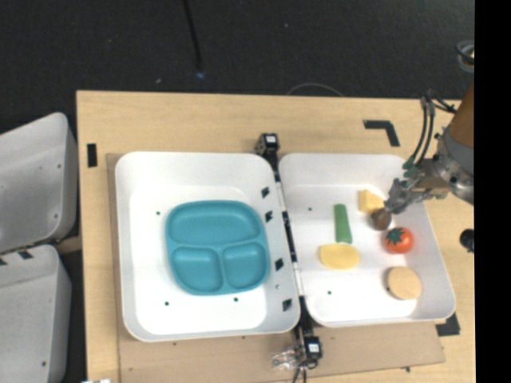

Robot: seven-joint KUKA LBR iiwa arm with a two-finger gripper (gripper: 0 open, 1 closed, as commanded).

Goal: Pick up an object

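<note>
The right bin point(319, 174) holds several small objects: a yellow wedge point(369, 200), a small brown piece point(380, 219), a red tomato point(399, 240), a green stick point(342, 223), a yellow oval piece point(338, 256) and a tan round disc point(404, 283). My gripper point(394, 201) reaches in from the right and hangs low over the bin's right part. Its tip is just right of the yellow wedge and directly above the brown piece. Whether it touches either one is not visible.
The left bin point(136, 182) holds a blue divided tray point(216, 244). A raised divider with black clips point(281, 230) runs between the two bins. Grey panels point(32, 182) stand off the bench at the left.
</note>
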